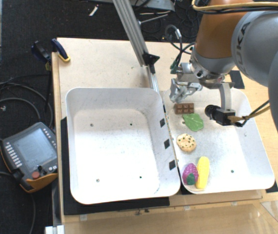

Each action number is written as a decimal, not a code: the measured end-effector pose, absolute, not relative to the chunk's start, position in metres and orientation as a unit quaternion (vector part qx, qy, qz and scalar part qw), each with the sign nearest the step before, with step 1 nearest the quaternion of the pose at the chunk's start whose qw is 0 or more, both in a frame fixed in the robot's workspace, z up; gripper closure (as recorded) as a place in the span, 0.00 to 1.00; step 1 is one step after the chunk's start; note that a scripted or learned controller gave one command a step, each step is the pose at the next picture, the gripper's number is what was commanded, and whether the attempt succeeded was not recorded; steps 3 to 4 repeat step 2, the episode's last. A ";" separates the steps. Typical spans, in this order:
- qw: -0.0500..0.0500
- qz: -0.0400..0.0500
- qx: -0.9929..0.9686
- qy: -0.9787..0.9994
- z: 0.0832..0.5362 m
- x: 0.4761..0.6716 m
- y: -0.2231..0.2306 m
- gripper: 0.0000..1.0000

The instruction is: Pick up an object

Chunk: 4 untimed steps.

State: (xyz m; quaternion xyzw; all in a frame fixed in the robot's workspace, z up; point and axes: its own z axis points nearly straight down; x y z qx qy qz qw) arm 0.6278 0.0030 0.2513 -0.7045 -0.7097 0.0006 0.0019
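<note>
- My hand (180, 94) hangs low at the far end of the right bin (256, 150), just above the chocolate bar (184, 108).
- Grip state: cannot tell.
- No object is lifted. The chocolate bar, green leaf (194, 122), cookie (186, 142), purple grapes (190, 173) and yellow corn (203, 171) all lie on the bin floor.
- Remaining, in my judgement: descend, grip, lift.
</note>
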 end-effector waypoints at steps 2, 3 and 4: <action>0.001 0.000 -0.705 -0.710 0.249 0.594 0.095 1.00; 0.001 0.000 -0.705 -0.710 0.249 0.594 0.095 1.00; 0.001 0.000 -0.705 -0.710 0.249 0.594 0.095 1.00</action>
